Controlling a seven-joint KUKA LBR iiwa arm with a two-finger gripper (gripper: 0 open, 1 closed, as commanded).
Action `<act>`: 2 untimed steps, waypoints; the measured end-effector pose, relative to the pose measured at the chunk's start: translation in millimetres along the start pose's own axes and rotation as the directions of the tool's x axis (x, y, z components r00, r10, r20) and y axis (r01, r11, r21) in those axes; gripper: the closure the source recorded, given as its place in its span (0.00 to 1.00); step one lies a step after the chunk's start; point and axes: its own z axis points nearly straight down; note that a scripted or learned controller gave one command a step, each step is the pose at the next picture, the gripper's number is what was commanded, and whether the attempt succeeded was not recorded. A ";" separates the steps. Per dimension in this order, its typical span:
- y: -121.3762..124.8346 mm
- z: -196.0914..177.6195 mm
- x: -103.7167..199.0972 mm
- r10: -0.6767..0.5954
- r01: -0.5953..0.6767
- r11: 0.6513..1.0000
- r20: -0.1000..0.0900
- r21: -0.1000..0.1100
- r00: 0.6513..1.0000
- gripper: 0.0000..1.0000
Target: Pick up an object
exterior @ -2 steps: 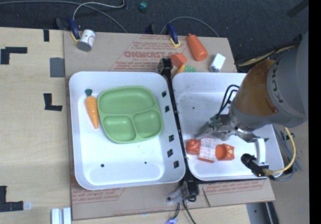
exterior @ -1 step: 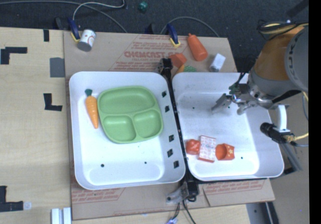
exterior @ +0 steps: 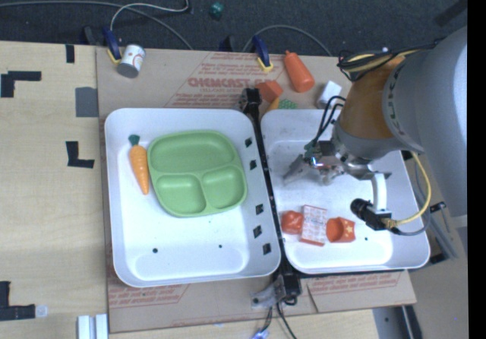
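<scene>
Right bin (exterior: 406, 258): your landmark; its near rim is rounded and the white floor just inside that rim lies bare.
Red pieces: one red toy (exterior: 292, 221) and a second red toy (exterior: 341, 230) lie in the near part of the right bin, with a small printed packet (exterior: 314, 223) touching between them.
Pincer (exterior: 304, 167): you see it low over the middle of the right bin, left of the wrist, its thin fingers spread, nothing between them.
Open room: bare floor lies between the pincer and the red pieces, and along the bin's far wall.
Left bin (exterior: 121, 246): left of the right bin, holding a green divided plate (exterior: 197, 172) and a toy carrot (exterior: 139, 164).
Beyond the right bin: an orange bottle-shaped toy (exterior: 298, 71) lies on the bench (exterior: 45, 178).
</scene>
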 end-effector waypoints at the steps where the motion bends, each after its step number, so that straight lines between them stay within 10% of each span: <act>1: 55.5 14.0 -2.5 0.001 -0.001 1.000 0.002 -0.006 1.000 0.00; 2: 65.3 14.3 3.0 0.001 -0.001 1.000 0.002 -0.006 1.000 0.00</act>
